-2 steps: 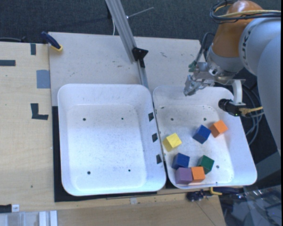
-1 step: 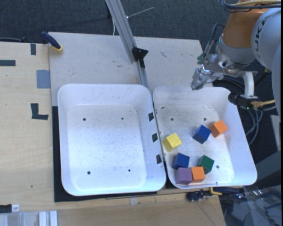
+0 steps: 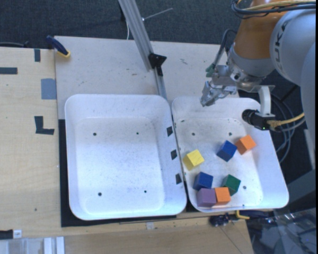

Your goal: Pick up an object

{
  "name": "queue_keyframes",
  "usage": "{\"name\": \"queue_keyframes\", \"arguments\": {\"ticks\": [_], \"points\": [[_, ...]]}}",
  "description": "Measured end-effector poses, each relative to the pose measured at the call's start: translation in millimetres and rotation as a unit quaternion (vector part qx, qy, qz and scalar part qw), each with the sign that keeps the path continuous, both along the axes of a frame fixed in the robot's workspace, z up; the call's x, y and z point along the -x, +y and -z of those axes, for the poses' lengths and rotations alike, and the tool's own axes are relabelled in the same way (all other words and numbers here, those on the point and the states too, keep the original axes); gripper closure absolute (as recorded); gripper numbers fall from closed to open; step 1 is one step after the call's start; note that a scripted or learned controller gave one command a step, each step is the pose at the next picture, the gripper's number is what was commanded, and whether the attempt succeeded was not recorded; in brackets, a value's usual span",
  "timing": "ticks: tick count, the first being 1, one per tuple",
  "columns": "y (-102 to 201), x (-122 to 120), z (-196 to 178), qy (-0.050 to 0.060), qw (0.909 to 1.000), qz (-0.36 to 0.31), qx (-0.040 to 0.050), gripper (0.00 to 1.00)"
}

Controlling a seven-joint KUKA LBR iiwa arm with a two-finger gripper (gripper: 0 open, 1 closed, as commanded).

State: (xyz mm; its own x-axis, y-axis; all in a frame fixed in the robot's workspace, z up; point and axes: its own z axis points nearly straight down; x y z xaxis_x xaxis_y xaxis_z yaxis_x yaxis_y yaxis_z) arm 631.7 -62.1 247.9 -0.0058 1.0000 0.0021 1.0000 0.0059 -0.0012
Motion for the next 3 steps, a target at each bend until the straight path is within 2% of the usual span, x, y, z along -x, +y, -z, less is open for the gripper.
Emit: {"name": "queue_keyframes", "arguments": {"ticks": [1,2,3], "points": [[48.2,25.0,-7.1,0.0,1.0,0.0,-0.0001,1.0],[98.1,50.1,9.1,0.002,1.0,0.0,0.0007,1.0],[150.7,70.5,4.1,0.001,1.0,-0.001,0.0001,1.0]]}}
